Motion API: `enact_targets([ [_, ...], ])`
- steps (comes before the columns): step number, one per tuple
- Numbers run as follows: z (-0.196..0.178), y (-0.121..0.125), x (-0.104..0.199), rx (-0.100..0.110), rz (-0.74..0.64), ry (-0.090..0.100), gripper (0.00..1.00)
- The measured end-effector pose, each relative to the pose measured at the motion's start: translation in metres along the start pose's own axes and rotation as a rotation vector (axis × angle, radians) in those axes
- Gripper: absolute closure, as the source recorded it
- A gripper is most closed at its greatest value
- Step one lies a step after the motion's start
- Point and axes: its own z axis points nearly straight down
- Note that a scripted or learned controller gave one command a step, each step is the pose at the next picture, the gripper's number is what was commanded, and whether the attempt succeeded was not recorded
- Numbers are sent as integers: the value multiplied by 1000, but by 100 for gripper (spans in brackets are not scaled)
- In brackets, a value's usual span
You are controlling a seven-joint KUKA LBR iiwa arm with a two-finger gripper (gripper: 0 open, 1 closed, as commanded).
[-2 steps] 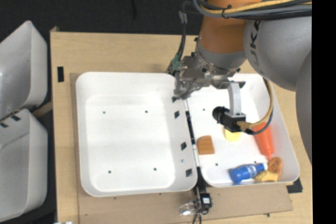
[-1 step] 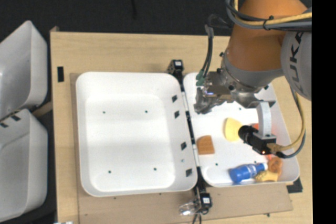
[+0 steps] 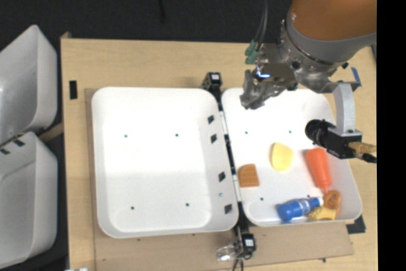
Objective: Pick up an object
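Progress looks slight: the dark two-finger gripper (image 3: 255, 98) hangs over the far left corner of the shallow white right-hand bin (image 3: 273, 209), nothing shows between its tips, and whether they are spread or closed I cannot tell — so the grasp is, by my reading, not yet made. The likeliest target, a pale yellow rounded foam lump (image 3: 281, 157), lies near the middle of that bin, well short of the gripper, its slightly longer axis running front to back; beside it — toward the bin's right wall — an orange tapered plastic carrot (image 3: 319, 168) lies lengthwise, narrow end pointing forward.
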Motion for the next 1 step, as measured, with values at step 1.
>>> enact_targets([
  [1,102,21,33,24,3,-5,100],
])
